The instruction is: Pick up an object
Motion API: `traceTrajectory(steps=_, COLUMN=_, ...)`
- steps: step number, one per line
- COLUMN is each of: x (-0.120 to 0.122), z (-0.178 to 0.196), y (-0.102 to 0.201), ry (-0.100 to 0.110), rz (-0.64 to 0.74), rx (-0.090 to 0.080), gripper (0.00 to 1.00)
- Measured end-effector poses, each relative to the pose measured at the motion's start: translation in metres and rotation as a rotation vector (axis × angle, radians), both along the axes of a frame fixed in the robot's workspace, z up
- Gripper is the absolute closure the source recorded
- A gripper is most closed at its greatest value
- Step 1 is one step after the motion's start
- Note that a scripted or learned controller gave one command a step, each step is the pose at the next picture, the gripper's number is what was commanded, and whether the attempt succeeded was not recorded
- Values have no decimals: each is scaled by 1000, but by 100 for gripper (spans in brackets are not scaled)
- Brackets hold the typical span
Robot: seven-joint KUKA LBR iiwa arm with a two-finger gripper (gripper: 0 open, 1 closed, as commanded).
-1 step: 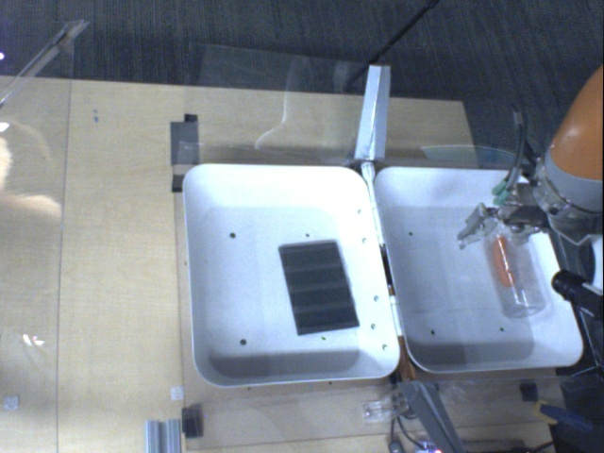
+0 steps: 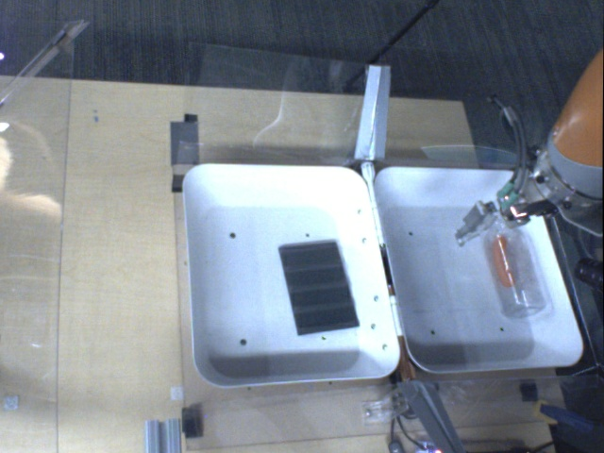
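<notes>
Over the right bin (image 2: 566,347), gripper (image 2: 486,217) hangs just above the bottle's (image 2: 514,270) near end; its state cannot be told. Bottle lies flat along the bin's right side. Advice: centre across the bottle's width before descending, since it may roll.

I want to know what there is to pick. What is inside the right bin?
In the right bin lies a clear bottle with something orange inside, below the gripper. The arm hides the bin's upper right corner, so anything there is unseen.
</notes>
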State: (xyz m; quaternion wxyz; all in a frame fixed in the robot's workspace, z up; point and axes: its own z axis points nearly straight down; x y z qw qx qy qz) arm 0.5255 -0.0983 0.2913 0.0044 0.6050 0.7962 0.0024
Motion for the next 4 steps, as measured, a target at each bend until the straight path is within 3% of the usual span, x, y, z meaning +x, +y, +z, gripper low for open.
traceTrajectory(steps=1, x=8, z=-22, y=-59, ry=3, rz=8, rx=-1, gripper=0)
traceTrajectory(steps=2, x=9, z=-120, y=-86, ry=6, rz=237, rx=0, gripper=0)
traceTrajectory(steps=3, x=12, z=-108, y=-86, ry=-2, rz=236, rx=-3, gripper=100)
traceTrajectory(steps=4, x=12, z=-108, y=-86, ry=-2, rz=237, rx=-3, gripper=0)
